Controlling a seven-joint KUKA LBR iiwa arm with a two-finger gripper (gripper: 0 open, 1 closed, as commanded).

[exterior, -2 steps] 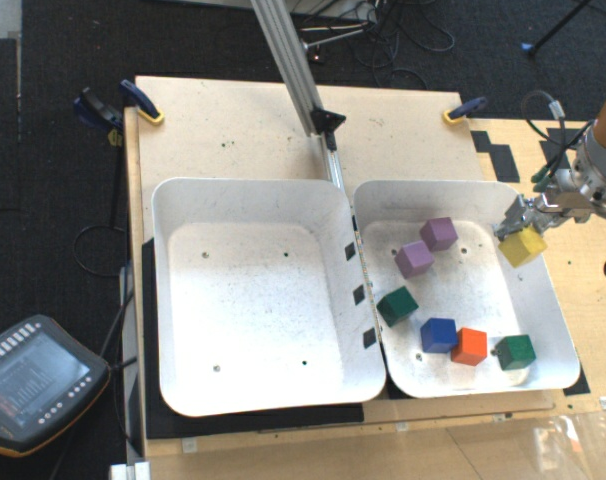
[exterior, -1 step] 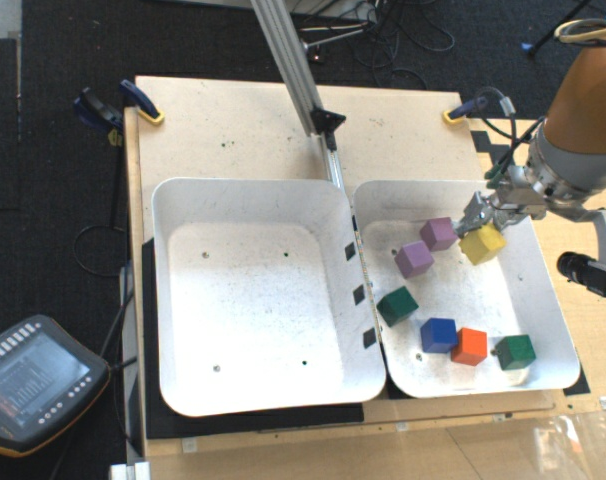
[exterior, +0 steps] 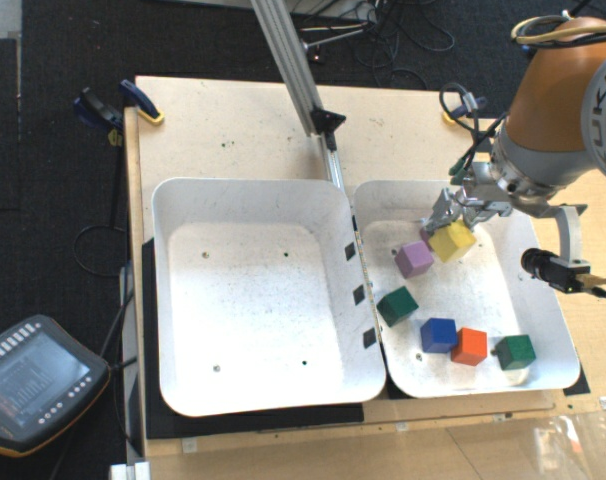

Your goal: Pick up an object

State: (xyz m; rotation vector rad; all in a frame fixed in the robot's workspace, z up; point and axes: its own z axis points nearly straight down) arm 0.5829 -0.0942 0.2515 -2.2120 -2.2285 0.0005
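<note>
My claw [exterior: 457,218] is over the far end of the right bin [exterior: 555,313], with the yellow cube [exterior: 451,241] right at its tips. The cube sits tilted and looks to be between the fingers, so I read it as gripped (lifted or not, I can't say from this angle). The tilt suggests an off-centre grip, so it may slip.

The purple cube [exterior: 414,258] is just beside the yellow one, touching or nearly so; that crowding probably accounts for the skewed grip.

The rest is along the bin's near side: one green cube [exterior: 396,305] by the left wall, then the blue cube [exterior: 438,334] and orange cube [exterior: 470,346] side by side, and a second green cube [exterior: 514,350] at the near right corner. All are well apart from my claw.

The left bin [exterior: 183,268] has a speckled white floor. Both bins sit on a pale table [exterior: 243,128], with clamps at its far corners. The floor around is dark, with cables at the far side and a pendant [exterior: 35,383] off the near left corner.
</note>
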